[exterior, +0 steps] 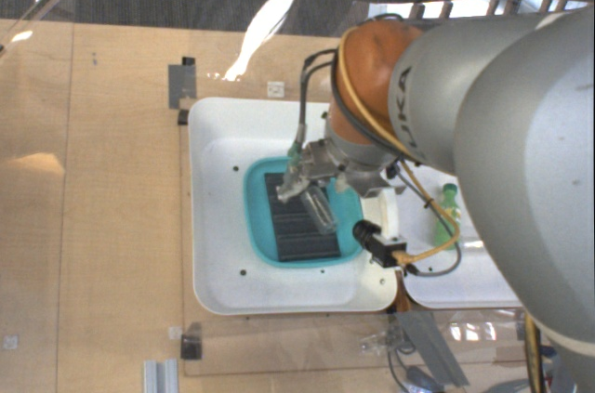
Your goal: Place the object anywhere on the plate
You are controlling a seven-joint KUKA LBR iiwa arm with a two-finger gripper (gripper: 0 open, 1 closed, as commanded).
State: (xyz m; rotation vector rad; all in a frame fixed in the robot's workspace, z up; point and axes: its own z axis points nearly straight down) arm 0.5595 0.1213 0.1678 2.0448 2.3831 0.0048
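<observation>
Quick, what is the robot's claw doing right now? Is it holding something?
Gripper: over the dark object on the teal plate; whether it grips cannot be told.

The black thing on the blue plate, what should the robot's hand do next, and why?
Probably lift straight up a little. The hand hangs right over the dark ridged object, which already lies flat on the teal plate in the left white bin. Whether the hand grips it, I can't tell, so a small rise would show that.
</observation>
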